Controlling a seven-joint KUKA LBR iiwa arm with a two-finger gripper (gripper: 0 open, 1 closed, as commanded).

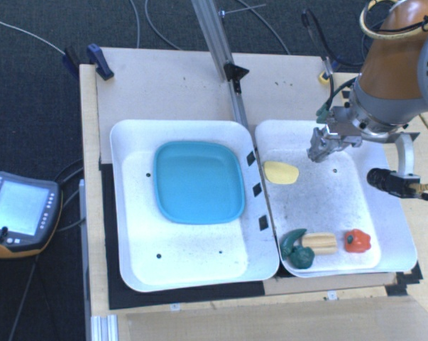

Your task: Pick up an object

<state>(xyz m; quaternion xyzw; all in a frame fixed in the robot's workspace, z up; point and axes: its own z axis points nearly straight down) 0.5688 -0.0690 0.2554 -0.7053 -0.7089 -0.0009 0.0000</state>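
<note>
In the right-hand shallow white bin, a small pale yellow lemon-shaped plastic piece lies against the left wall, roughly midway along it. Along the near edge of the same bin sit three more: a dark green leafy toy vegetable in the near-left corner, a tan cylindrical block like a bread roll touching it, and a red toy pepper with a green stem just beside that. The left-hand white bin carries a square turquoise plastic plate toward its far side.

The grey two-finger gripper hangs over the far part of the right bin, near the yellow piece but apart from it, with nothing visibly between its tips; at this slant it is not possible to tell how wide it stands.

The yellow piece looks the likeliest target, being closest. It is probably light, hollow and stiff, with a smooth rounded skin that could squirt out of a pinch. Gripping across its narrow middle seems safest, though the bin wall beside it leaves little room.
</note>
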